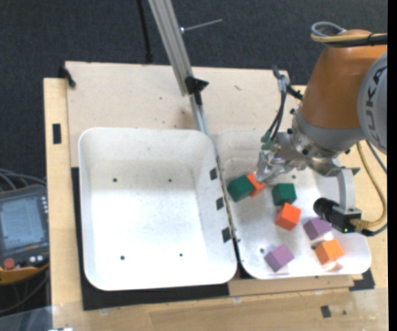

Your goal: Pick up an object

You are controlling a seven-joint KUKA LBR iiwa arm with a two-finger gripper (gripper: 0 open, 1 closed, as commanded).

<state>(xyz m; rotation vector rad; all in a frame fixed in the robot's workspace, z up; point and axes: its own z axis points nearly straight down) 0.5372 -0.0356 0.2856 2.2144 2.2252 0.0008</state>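
Orange-banded and grey, the arm [340, 88] rises closest to the lens, filling the upper right of the frame and reaching down into the right bin [353, 264]. Its gripper [270, 167] hangs low over the upper left part of that bin, just above a green block [238, 188] with a small orange block [255, 183] touching its right side. Whether the fingers are spread or pressed together cannot be told from this angle, since the wrist body covers them; neither block can be seen between them.

Further right and lower in the same bin lie a second green block [284, 194], a larger orange block [288, 216] just below it, a purple block [317, 228] near the right wall, another orange block [329, 251] at the lower right, and a purple block [279, 256] near the lower edge. All rest on the bin floor. A left bin [94, 150] sits beside it on the worktop [115, 95], and a handheld control panel [15, 223] lies at the far left.

As for progress, the approach looks made: the gripper is down beside the green and orange pair. A secure hold and a lift are not yet shown, so the pick itself seems still to do.
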